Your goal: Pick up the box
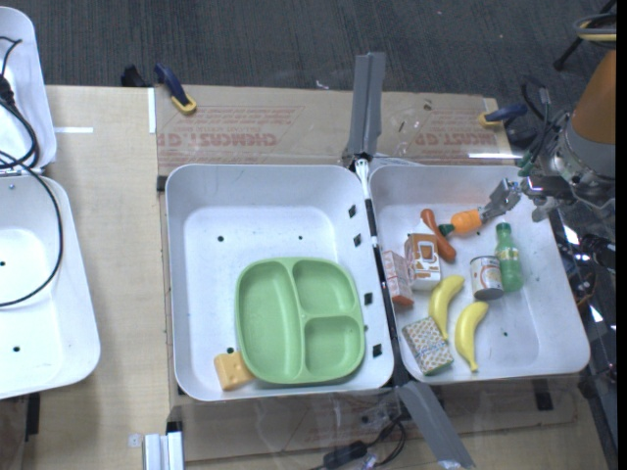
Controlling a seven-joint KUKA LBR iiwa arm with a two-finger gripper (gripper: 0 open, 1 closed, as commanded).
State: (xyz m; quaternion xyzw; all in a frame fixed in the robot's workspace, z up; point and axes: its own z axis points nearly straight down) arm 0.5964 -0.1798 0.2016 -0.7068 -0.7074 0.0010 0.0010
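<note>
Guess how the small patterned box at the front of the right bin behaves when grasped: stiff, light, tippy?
The patterned box looks like thin cardboard, so probably light and stiff enough, though a hard squeeze might dent it. It seems to lie flat, so tipping looks unlikely. A banana lies close beside it, so it may get nudged or block a finger.

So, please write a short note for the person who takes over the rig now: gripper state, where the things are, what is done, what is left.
Gripper: above the right bin's far side, near the carrot; whether it grips anything cannot be told.
Box: lies in the right bin, near corner, beside two bananas.
Left bin: green plate and a yellow piece.
Done: nothing yet; the box is not lifted.
Left: move to the box, grasp it, lift it.
</note>
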